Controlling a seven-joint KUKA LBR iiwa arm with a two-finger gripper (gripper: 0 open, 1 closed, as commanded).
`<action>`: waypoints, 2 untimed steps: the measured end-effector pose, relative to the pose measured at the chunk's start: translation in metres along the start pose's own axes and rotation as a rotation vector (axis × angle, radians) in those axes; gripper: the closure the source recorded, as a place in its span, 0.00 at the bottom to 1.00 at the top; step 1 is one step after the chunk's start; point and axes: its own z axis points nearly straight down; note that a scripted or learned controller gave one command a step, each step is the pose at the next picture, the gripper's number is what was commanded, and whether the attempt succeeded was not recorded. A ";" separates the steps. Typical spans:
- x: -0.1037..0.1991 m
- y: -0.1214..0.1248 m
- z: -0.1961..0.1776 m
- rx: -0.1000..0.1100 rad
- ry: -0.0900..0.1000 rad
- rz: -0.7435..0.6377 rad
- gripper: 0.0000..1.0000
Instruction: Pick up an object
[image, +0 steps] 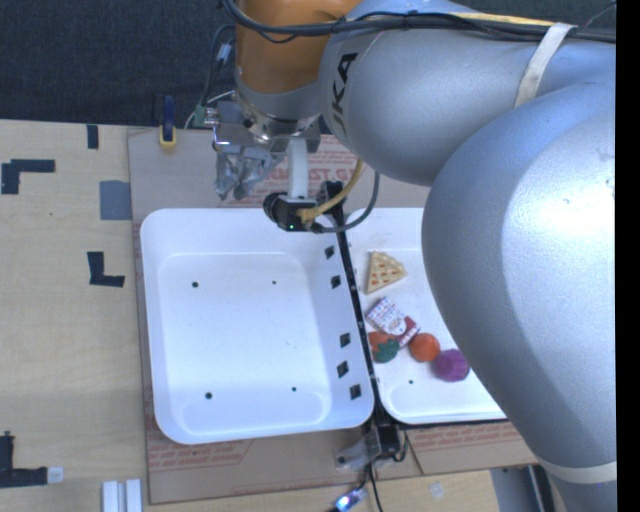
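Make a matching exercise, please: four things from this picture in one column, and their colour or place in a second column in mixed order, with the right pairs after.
Column one:
1. waffle-patterned triangle
2. round ball
3. fuzzy ball
4. pincer

Column two:
A. purple
B. above the far edge of the left bin
C. orange
D. tan, farthest of the items in the right bin

Pairs: 1-D, 2-C, 3-A, 4-B
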 end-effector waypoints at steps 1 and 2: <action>0.028 -0.014 -0.036 -0.019 0.009 -0.006 1.00; 0.027 -0.013 -0.044 -0.016 0.007 -0.005 1.00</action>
